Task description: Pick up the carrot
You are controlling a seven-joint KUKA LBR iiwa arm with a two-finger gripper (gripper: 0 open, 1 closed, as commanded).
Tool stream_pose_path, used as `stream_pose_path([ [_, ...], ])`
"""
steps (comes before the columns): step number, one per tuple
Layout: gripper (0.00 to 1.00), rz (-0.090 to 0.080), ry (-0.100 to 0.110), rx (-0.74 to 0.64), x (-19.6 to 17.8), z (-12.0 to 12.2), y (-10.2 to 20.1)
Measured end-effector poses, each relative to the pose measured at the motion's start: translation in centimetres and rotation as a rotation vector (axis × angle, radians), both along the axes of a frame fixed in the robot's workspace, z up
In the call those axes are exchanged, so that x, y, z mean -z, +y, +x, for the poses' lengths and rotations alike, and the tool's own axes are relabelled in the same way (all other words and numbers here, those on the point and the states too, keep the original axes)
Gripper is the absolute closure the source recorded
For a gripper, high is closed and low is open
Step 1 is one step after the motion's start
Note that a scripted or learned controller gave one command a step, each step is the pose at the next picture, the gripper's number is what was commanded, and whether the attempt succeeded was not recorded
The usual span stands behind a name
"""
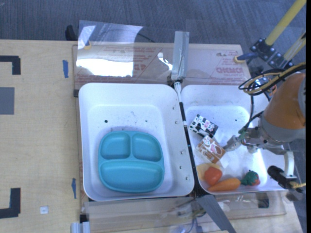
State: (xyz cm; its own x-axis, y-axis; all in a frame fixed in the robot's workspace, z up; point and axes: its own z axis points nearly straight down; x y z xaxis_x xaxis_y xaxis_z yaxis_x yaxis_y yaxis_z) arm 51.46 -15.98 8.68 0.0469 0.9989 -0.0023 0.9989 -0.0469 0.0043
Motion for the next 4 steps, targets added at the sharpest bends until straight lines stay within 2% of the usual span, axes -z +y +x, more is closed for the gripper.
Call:
stream_pose_path([
  [1,0.0,0.004,0.0,0.122,0.0,-1.8,-0.8],
  [2,0.0,0.007,0.001,0.232,0.0,-3.3,-2.9],
  [3,0.0,0.004,0.001,0.456,0.0,-3.4,-0.8],
  [4,0.0,0.037,0.021,0.567,-0.1,-0.7,-3.8],
])
